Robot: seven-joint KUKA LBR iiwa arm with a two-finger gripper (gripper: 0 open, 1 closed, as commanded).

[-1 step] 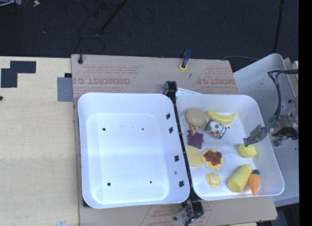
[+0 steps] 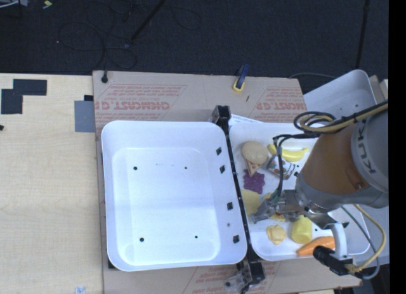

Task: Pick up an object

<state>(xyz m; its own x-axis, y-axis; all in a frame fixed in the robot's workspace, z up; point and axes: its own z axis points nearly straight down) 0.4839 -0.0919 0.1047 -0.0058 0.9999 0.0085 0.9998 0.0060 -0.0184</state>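
Tool (image 2: 263, 213) low in the right bin (image 2: 355, 253), down among the toys near the divider; from where I stand I cannot tell how it is set. Candidates lie close: a purple piece (image 2: 254, 181) and a tan lump (image 2: 255, 153) just above it, small yellow bits (image 2: 276, 233) beside it, and an orange carrot (image 2: 315, 245) farther right. I'd say it should settle on one separate piece, drop squarely over it, and avoid the crowded neighbours. The left bin (image 2: 117, 159) sits alongside. Printing on the cardboard (image 2: 139, 104) under the bins reads reversed and unclear; the arm (image 2: 346, 159) shows "KU".
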